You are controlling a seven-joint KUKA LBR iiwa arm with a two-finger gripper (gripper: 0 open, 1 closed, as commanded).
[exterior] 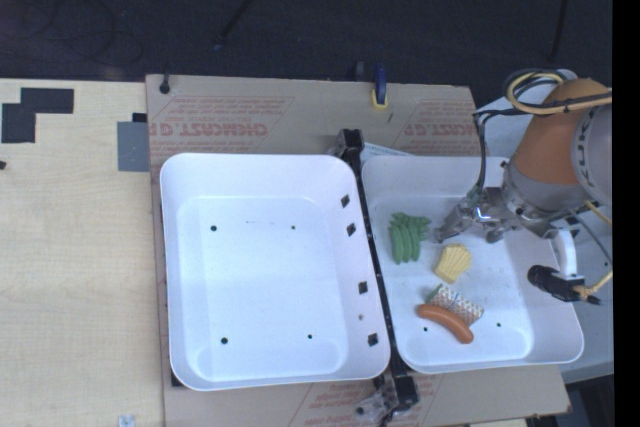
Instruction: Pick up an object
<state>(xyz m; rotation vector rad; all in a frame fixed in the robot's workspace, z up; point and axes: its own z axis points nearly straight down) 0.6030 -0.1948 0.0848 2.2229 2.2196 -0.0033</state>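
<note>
Pincer (462, 227) of mine hangs low over the right bin (545, 340), spread apart with nothing between its fingers. Just beside its tips lies a green bean bundle (407, 237); a yellow corn piece (453, 263) sits just below it, and nearer the front rim an orange sausage (446, 322) touches a small brush (459, 303). The left bin (190, 215) stands alongside. Both bins rest on brown cardboard (250, 115) over a pale wooden surface (70, 265); beyond is dark floor with cables. My arm (550, 155) reaches in from the right, orange band uppermost, wrist bent down toward the bin.
</note>
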